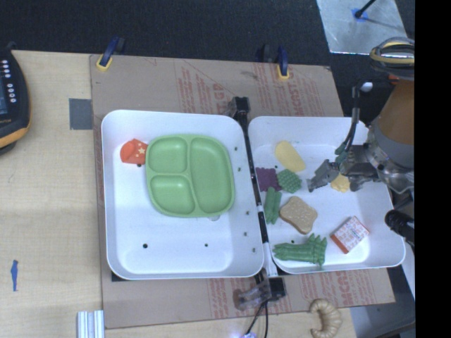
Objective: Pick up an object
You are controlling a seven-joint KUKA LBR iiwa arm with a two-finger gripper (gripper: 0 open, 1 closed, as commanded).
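Two shallow white bins side by side on the surface (56, 210). Left bin (127, 255) carrying a green divided plate (190, 174) with a small red piece (133, 151) touching its 9 o'clock edge. Right bin (373, 255) crowded with toy food: a pale yellow piece (289, 155) toward 12 o'clock, a purple piece (266, 178) and a small green knobbly piece (289, 181) just beside each other near the 9 o'clock wall, a dark green strip (272, 205) below them, a bread slice (299, 215) near the middle, a long green leafy piece (301, 251) along the 6 o'clock wall, a red-and-white packet (349, 234) toward 4 o'clock.

Gripper (341, 178) low over the right bin, reaching in from 3 o'clock, fingers spread wide, with a small yellow object (341, 184) lying in the gap between them; contact with either finger impossible to confirm from this slant, so not counted as held.

Judged step: the approach finished, the closing not yet begun. Next move calls for bringing the fingers together squarely on the yellow object without nudging it out at 6 o'clock, then a straight lift clear of the bin wall. Risk, as a judgement: a small rounded piece slipping free as the fingers meet
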